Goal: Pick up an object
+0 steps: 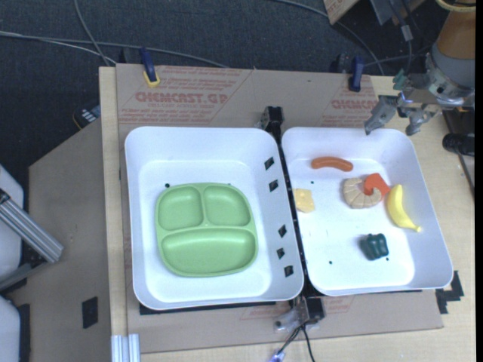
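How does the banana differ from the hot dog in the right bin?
The banana is yellow, the hot dog orange-red. The banana lies nearly lengthwise near the bin's right wall; the hot dog lies crosswise toward the far wall. The banana looks thicker. Both are elongated, slightly curved toy foods.

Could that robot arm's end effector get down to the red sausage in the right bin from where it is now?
Probably yes. The end effector hangs above the bin's far corner, and the sausage lies nearby with bare floor around it.

There's the arm (455,40) at the top right: an orange band above a pale grey wrist ring, dark cables trailing behind it. Below that, the claw (395,118), grey metal, two slim dark-tipped fingers (375,121) on a cluttered little bracket.
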`<state>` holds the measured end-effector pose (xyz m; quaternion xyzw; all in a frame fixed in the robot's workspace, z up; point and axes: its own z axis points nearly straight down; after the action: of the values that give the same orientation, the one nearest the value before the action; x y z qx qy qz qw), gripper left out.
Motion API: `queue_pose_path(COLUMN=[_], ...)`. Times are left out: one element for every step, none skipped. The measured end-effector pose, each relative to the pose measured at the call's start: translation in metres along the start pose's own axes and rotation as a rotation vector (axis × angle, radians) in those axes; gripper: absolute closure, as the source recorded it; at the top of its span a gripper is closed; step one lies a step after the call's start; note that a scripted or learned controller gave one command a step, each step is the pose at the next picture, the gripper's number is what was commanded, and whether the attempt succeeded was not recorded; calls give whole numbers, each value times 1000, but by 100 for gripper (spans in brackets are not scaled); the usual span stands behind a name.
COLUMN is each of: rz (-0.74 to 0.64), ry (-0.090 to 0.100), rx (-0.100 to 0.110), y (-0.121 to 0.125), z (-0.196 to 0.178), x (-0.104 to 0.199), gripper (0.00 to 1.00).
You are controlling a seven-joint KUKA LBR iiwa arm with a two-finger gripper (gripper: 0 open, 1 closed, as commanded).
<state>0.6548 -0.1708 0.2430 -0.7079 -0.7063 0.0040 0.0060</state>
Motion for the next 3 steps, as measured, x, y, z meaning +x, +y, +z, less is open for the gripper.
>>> queue_pose_path(rz=[-3, -2, -2], ry=[-3, -2, -1], rx=[-14, -10, -9], y=[2, 3, 2], z=[-8, 33, 75], x=[0, 0, -1], gripper=[0, 0, 0])
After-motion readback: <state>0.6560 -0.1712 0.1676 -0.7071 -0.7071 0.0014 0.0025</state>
